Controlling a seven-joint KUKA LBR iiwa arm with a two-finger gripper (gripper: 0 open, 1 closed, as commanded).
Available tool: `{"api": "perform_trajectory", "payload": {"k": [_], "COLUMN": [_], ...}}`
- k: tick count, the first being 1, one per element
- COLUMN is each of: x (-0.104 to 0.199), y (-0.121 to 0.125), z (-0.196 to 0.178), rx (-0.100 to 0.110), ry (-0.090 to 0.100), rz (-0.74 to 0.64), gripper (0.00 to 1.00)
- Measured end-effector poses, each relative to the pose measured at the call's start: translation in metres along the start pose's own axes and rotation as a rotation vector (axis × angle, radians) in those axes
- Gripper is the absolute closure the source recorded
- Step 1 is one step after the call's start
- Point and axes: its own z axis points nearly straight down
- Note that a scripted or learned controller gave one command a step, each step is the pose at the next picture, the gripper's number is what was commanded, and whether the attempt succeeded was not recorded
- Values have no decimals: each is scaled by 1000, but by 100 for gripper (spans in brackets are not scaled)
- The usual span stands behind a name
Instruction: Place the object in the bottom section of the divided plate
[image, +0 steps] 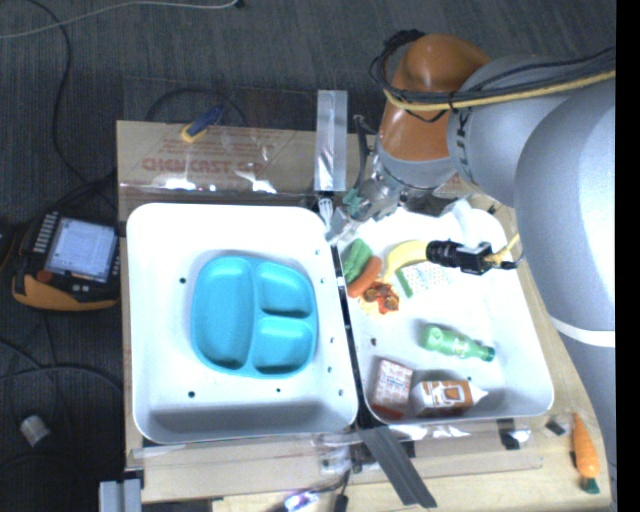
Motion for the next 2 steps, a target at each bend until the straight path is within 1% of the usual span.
{"api": "perform_trajectory", "payload": {"k": [1, 2], "x": [67, 119], "y": [21, 46], "z": [-153, -38], "rx": [-2, 1], "ry": [-1, 0], "rz": [4, -150], "gripper": [100, 100]}}
